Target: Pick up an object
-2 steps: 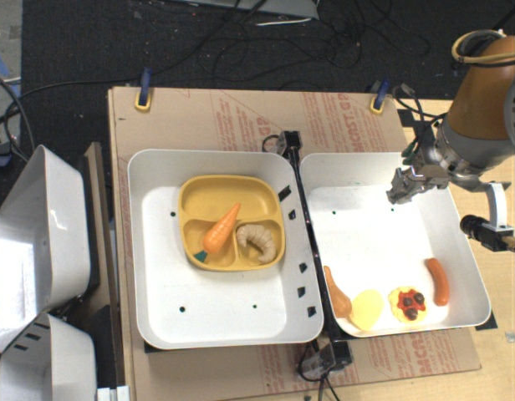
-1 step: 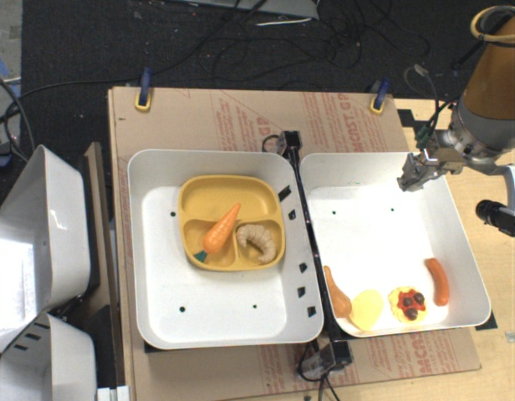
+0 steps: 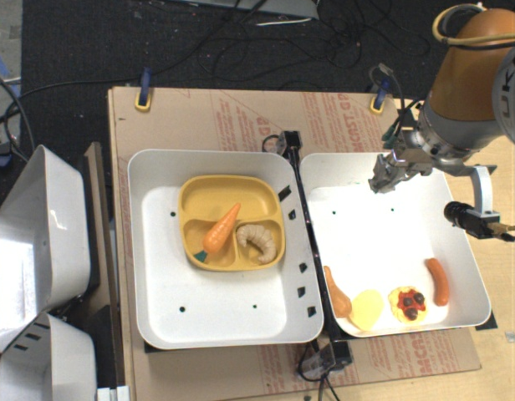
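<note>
My gripper [image 3: 384, 180] hangs over the far edge of the right bin [image 3: 391, 232], well away from the food items. Along that bin's near edge lie an orange sausage-like piece [image 3: 337, 293], a pale yellow round slice [image 3: 367, 308], a small round pastry with dark berries [image 3: 408, 303] and a red-orange sausage [image 3: 440, 280]. In the left bin [image 3: 157, 307] a yellow divided plate [image 3: 199, 195] holds a toy carrot [image 3: 221, 228] and a pale shrimp [image 3: 259, 241].
The grey arm with its orange band [image 3: 475, 48] comes in from the upper right over the right bin's far corner. A black divider [image 3: 298, 215] runs between the bins. White containers [image 3: 40, 232] stand left of the bench.
</note>
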{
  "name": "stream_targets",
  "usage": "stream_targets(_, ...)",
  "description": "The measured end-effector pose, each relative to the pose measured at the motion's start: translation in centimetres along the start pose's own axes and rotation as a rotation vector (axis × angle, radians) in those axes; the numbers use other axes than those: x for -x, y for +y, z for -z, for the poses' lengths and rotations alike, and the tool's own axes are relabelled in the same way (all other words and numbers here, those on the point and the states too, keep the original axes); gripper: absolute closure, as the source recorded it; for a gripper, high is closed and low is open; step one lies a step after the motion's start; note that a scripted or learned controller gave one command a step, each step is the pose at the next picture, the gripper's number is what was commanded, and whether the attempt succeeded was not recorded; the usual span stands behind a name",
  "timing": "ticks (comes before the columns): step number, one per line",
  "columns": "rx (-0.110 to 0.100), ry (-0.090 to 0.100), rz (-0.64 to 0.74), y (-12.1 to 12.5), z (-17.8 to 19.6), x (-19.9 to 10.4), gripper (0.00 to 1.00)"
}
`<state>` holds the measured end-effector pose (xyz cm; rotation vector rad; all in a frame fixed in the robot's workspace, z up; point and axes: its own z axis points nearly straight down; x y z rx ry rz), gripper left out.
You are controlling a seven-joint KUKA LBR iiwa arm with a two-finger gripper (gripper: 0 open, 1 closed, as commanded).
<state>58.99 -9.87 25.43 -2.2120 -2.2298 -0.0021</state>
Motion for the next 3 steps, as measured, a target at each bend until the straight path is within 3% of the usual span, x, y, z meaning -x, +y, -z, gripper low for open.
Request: stream_targets(3, 0.002, 0.0, 0.001, 2.9, -1.6, -15.3, 1.0)
